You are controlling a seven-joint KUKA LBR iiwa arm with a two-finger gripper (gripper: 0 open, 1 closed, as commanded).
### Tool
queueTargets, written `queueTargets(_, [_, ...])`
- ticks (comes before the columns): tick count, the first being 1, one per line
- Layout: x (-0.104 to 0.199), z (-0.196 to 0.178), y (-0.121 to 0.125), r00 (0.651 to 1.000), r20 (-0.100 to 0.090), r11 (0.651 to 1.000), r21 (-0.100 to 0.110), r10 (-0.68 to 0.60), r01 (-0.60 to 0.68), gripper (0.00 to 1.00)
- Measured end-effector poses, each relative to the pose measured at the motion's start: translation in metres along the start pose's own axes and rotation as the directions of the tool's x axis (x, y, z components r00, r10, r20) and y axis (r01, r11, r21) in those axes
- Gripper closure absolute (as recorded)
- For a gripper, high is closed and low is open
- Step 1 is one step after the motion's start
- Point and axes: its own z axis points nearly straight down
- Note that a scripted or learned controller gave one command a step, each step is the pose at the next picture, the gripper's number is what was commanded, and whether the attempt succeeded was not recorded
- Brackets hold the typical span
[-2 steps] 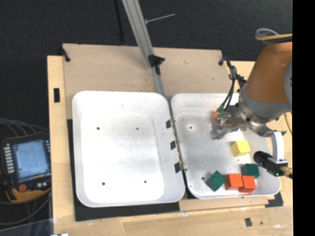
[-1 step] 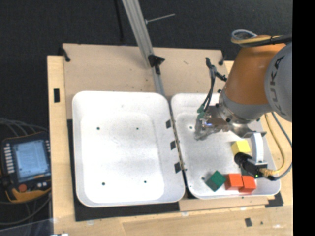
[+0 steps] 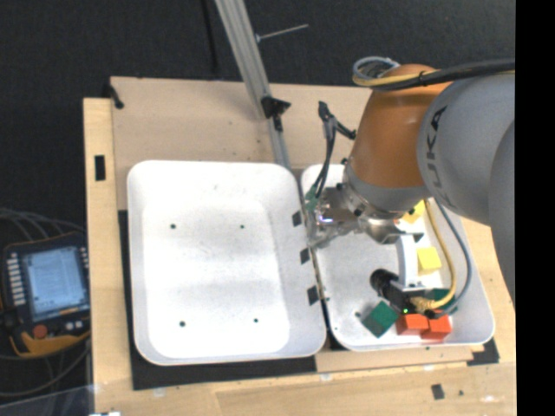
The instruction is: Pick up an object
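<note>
On the table (image 3: 199, 120), a green block (image 3: 378, 319) and orange blocks (image 3: 425, 324) were seen in the right bin (image 3: 475, 329), judged unpicked. The gripper (image 3: 334, 218) was held over that bin's left edge; its width could not be told.

The grey arm with an orange band (image 3: 395, 137) covers the far half of the right shallow white bin (image 3: 347, 284); what lies beneath it cannot be told. A small yellow block (image 3: 427, 258) shows only partly. The orange blocks (image 3: 425, 324) are too small to count. The grey metal rail (image 3: 236, 24) is cut by the top edge. The handheld screen unit (image 3: 48, 284) is too small to read.
</note>
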Motion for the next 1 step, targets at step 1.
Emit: queueTargets(1, [0.0461, 0.0070, 0.0196, 1.000, 0.000, 1.000, -0.004, -0.001, 0.001, 1.00])
